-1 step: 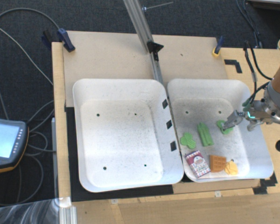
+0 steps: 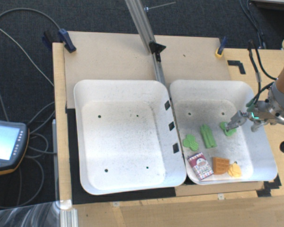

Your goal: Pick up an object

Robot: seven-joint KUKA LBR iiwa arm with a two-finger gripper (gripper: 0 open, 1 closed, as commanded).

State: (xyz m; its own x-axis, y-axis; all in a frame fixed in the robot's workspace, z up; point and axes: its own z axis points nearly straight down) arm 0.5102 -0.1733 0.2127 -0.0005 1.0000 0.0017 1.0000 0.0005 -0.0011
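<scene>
The right bin (image 2: 260, 150) holds several small items. A small green piece (image 2: 228, 129) lies near its right side, and my gripper (image 2: 237, 120) hangs just above and to the right of it, touching or nearly touching it. A green ribbed bar (image 2: 208, 136) and a green lumpy piece (image 2: 190, 142) lie toward the middle of the bin. Along the front edge sit a red and white packet (image 2: 200, 166), an orange waffle-like square (image 2: 221, 165) and a yellow piece (image 2: 235, 170).
The left bin (image 2: 85, 126) stands beside the right one, with black clips (image 2: 171, 126) on the shared edge. A slanted metal rail (image 2: 142, 22) crosses the bench behind the bins. Cables (image 2: 255, 56) hang near the arm at right.
</scene>
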